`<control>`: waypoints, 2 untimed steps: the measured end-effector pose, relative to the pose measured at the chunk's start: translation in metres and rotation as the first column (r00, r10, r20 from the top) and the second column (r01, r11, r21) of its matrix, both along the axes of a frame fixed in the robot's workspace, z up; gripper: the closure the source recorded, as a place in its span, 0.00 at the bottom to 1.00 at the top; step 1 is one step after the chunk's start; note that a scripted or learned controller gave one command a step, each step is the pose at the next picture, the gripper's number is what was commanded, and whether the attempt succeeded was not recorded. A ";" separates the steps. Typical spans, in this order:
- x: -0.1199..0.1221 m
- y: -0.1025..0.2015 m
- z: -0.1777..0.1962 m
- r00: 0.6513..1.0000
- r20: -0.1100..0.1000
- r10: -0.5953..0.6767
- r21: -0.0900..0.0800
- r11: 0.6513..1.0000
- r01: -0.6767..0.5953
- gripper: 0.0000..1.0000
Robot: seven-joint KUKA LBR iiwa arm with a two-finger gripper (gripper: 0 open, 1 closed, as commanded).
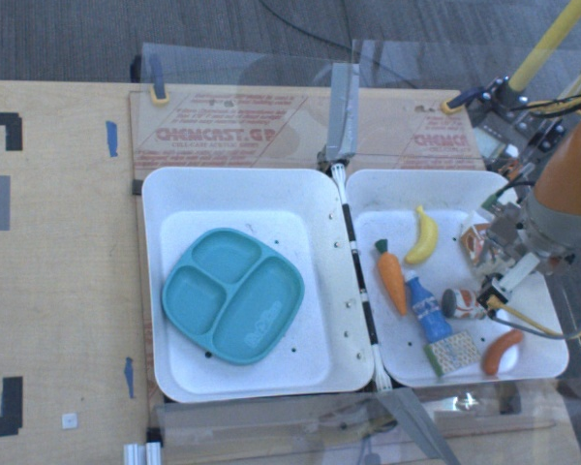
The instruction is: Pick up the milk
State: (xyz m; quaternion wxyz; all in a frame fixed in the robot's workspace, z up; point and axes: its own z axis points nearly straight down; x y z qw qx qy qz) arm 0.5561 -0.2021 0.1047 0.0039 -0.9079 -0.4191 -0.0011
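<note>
The right bin (397, 356) holds several toy foods. A small white and red carton (473, 243), which looks like the milk, sits near the bin's right side. A blue bottle (427, 310) with a pale label lies toward the bin's middle. My gripper (504, 243) hangs over the right side of this bin, right next to the carton and partly covering its right edge. Nothing shows as held.
Also in the right bin: a yellow banana (423, 235), an orange carrot (392, 277), a grey and brown round toy (456, 303), a green-edged box (451, 355) and an orange sausage (504, 351). The left bin (174, 194) bears a teal divided plate (234, 294).
</note>
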 end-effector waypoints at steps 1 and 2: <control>0.046 0.049 0.058 0.990 0.002 0.143 -0.009 0.990 -0.143 1.00; 0.046 0.049 0.058 0.990 0.001 0.143 -0.009 0.990 -0.143 0.00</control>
